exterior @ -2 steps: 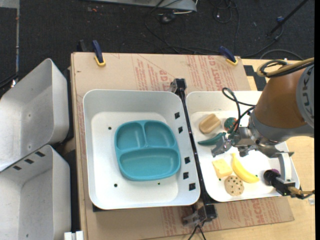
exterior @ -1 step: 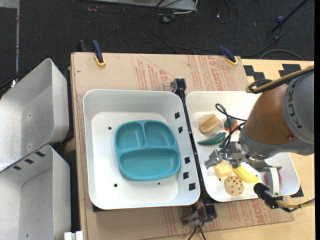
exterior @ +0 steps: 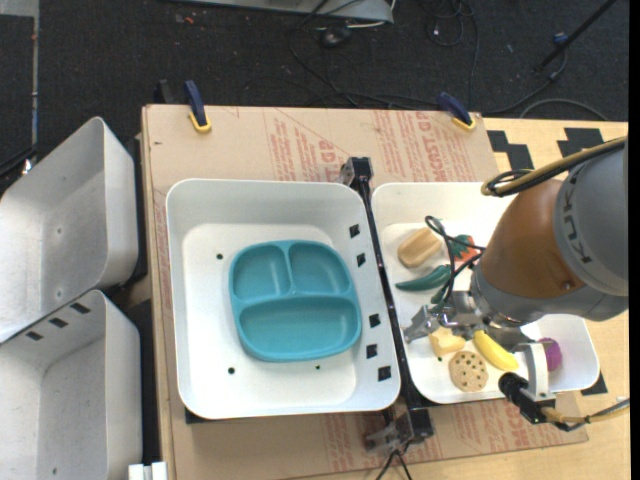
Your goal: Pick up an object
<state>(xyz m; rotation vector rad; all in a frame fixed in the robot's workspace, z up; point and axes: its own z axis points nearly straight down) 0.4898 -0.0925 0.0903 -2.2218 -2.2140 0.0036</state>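
Several toys [exterior: 470, 353] lie just beside the gripper [exterior: 432, 320], whose grip we cannot tell, perhaps touching a yellow block [exterior: 446, 343].

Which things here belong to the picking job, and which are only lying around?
For the job:
- gripper
- right bin
- bread roll
- cookie
- banana
- green pepper
- yellow chunk

Lying about:
- left bin
- blue divided plate
- yellow clamps

Bright, even light falls from overhead, and the white bins [exterior: 190, 298] nearly wash out. Shadows are soft and short. Focus is slightly soft throughout.
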